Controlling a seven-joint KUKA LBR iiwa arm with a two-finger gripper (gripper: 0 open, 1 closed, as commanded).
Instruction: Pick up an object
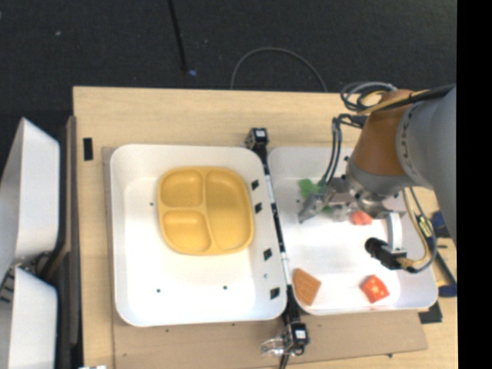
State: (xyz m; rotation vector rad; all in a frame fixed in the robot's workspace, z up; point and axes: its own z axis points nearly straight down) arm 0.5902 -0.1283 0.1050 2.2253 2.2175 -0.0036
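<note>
The gripper (311,206) was low over the right bin (338,302), in its upper left part, close to the wall that separates the two bins. The grey arm (415,141), with its orange band, came to it from the right side of the view. It was not possible to tell if the gripper was open or closed, because the wrist covered much of it from above.

The closest thing to the gripper was a small green object (307,186). It lay just beside the gripper, on its far side, toward the top edge of the bin. Whether the two were touching, I could not tell. On the other side of the gripper, toward the arm, a small pink-red object (359,218) lay near, close under the wrist.

Further from the gripper, toward the near edge of the bin, there were two more things, well apart from each other. One was a brown-orange wedge (307,287), almost straight below the gripper in the view and near the bin's left wall. The other was a red block (374,288), to the right of the wedge and below the wrist.

To the left of the gripper, beyond the dividing wall, the left bin (131,283) contained a yellow plate (206,210) with three compartments. The plate lay flat in the upper middle of that bin. Both bins stood on a pale wooden bench (154,114).
</note>
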